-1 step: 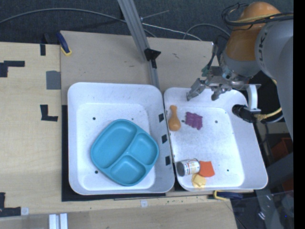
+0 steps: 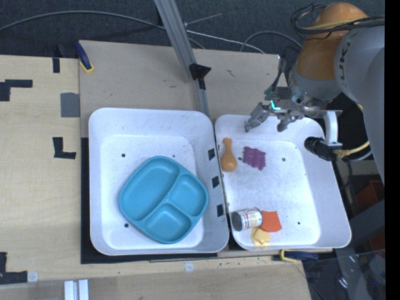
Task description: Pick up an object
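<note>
My gripper point(image 2: 270, 122) hangs over the far rim of the right bin point(image 2: 325, 230), its two grey fingers spread open with nothing between them. Just below it in that bin lie a purple bunch of grapes point(image 2: 254, 157) and, to their left, a tan chicken drumstick point(image 2: 229, 155). At the bin's near edge a small silver can point(image 2: 247, 219) lies on its side beside an orange piece point(image 2: 270, 220) and a yellow piece point(image 2: 260, 237).
The left bin point(image 2: 103, 167) holds a blue divided plate point(image 2: 164, 199). A grey metal pole point(image 2: 178, 33) slants down to the gap between the bins. The arm's orange-banded body point(image 2: 325, 49) fills the upper right, with cables beside it.
</note>
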Robot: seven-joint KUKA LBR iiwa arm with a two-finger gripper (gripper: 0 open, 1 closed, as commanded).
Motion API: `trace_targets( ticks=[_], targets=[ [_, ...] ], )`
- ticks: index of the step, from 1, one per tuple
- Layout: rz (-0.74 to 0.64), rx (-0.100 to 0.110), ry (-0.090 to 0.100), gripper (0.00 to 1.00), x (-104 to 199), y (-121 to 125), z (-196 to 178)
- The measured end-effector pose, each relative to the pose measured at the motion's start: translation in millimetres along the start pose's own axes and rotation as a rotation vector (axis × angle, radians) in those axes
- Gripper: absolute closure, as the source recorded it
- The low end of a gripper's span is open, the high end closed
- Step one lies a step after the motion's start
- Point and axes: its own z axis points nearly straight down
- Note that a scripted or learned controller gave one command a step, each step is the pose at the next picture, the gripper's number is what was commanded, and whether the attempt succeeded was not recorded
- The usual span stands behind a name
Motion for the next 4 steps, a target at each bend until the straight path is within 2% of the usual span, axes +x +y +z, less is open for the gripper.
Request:
trace_targets(
  ticks=[1,2,3,4],
  targets=[
    [0.001,0.005,-0.001,0.0,0.9,-11.4,53.1],
    [0.002,0.006,-0.002,0.0,-7.3,-10.2,112.4],
    [0.001,-0.006,-0.004,0.0,-7.7,-8.3,116.2],
    [-0.001,-0.006,-0.003,1.0,-6.8,-8.1,105.9]
  ],
)
